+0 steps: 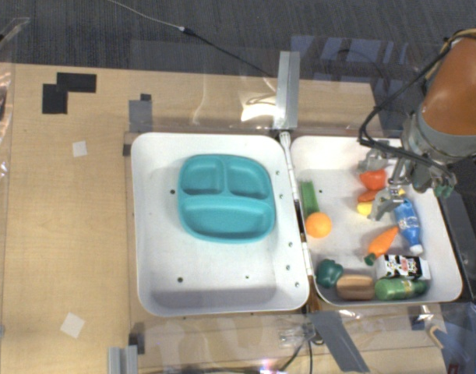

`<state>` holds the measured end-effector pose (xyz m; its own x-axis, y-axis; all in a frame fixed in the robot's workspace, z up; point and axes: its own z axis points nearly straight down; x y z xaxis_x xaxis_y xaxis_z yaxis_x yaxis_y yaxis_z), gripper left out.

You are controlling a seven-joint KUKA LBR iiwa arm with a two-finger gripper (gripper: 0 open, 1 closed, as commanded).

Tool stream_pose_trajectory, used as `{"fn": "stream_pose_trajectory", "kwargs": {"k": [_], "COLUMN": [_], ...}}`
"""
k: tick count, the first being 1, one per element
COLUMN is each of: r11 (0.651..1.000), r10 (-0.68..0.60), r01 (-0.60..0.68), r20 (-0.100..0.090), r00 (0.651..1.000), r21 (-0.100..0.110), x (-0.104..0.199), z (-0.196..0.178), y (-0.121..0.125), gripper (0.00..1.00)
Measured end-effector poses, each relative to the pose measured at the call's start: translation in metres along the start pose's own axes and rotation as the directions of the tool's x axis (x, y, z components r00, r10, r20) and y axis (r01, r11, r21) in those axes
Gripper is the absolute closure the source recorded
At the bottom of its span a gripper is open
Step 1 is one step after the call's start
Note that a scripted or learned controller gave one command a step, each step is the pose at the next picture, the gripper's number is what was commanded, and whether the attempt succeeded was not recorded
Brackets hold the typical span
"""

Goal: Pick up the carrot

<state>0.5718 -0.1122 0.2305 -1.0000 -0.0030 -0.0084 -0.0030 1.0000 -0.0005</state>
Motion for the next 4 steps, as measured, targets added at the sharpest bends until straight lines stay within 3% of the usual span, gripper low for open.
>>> {"fn": "stream_pose_trajectory", "kwargs": {"k": [1,2,3,4], "r11": [0.967,0.971,0.998,0.994], "r10": [-0.254,-0.239,0.056,-0.111], "r01": [0.254,0.239,-0.056,0.111], "r20": [0.007,0.006,0.006,0.003], "r00": [0.967,0.971,0.998,0.994], "r21": [0.003,0.001,0.002,0.001], "x": [0.017,0.018,-0.068,-0.023], "z": [0.141,0.141,0.126,0.142], "y": [-0.055,0.002,-0.095,-0.067], "gripper": [0.00,0.00,0.00,0.00]}}
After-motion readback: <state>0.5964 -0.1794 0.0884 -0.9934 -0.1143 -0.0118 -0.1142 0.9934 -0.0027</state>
